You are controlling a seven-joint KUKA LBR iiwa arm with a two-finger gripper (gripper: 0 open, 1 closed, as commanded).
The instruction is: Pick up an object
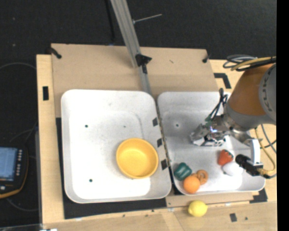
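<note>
Red object (pixel 225 157) lies just below-right of the pincer (pixel 207 137)

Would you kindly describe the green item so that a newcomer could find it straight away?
Look at the right bin, along its near edge by the divider. The green block lies there, left of an orange ball. It is the one dark green, angular piece among rounded orange and red ones.

The pincer (pixel 208 134) is too small and blurred to read, and the arm (pixel 253 97) is cut off at right.
</note>
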